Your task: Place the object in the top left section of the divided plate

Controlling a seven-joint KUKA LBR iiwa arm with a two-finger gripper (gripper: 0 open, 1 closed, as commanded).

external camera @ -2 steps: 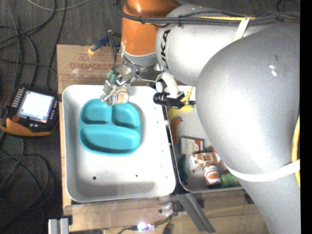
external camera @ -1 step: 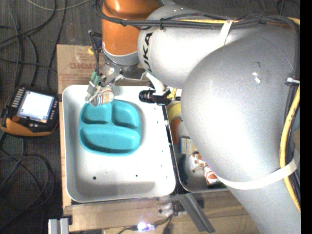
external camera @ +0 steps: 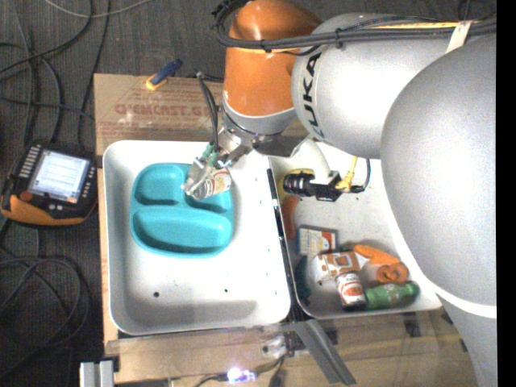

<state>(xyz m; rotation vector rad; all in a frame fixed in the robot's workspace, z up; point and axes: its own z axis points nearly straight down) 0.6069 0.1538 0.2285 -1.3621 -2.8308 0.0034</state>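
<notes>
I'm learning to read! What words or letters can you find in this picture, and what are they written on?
"KUKA", only partly seen, on the grey robot arm.
Faded red print on the cardboard sheet behind the bins: too blurred to read.
Labels on the small box, the can and the green bottle in the right bin: too small to read.
Screen of the handheld pendant on the floor: too blurred to read.

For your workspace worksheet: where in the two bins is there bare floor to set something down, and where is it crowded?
Left bin: bare floor in front of the blue divided plate, plus a strip along its left wall. The gripper hangs over the plate's upper right. Right bin: groceries crowd its near end.
</notes>
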